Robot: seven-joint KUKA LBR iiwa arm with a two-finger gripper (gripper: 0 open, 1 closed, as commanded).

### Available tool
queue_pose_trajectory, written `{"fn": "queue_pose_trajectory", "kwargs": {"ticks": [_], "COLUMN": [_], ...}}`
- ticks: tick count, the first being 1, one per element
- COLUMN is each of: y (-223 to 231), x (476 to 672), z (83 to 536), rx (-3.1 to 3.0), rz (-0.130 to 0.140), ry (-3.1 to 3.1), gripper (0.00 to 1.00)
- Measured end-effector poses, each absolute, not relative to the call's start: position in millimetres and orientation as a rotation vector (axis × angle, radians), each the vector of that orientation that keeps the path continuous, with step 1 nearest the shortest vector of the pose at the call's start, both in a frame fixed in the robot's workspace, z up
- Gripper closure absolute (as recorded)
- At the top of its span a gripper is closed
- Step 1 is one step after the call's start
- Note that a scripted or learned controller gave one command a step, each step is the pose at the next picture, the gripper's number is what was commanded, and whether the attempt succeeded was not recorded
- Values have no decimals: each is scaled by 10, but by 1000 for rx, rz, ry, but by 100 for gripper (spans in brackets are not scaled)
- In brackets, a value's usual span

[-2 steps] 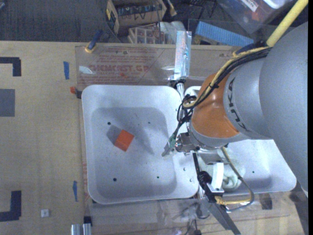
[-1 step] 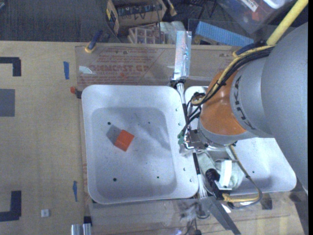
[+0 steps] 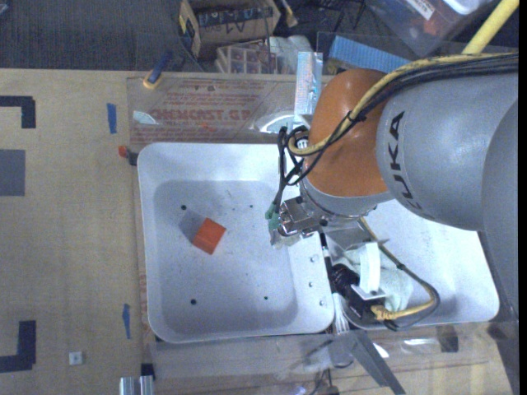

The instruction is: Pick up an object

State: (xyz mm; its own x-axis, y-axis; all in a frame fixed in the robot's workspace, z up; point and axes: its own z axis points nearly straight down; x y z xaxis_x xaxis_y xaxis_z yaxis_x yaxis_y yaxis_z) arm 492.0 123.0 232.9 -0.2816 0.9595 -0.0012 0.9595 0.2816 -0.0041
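Toward the left side of the left bin (image 3: pixel 169 307) lies an orange block (image 3: pixel 209 235). My claw (image 3: pixel 287 220) seems to hang at that bin's right edge; apart or together, I cannot tell.

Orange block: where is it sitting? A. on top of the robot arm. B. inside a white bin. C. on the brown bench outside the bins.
B: the block lies on the floor of the bin, with the white walls all around it.
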Motion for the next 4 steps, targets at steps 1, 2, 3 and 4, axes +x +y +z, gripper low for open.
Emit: {"fn": "queue_pose_trajectory", "kwargs": {"ticks": [1, 2, 3, 4], "y": [1881, 1887, 2205, 1855], "x": [4796, 4805, 4952, 4801], "z": [2243, 2311, 934, 1726], "rx": [-2136, -2134, -2128, -1727], "rz": [7, 15, -3, 4], "ry": [-2304, -2305, -2310, -2624], "gripper": [100, 100, 100, 100]}}
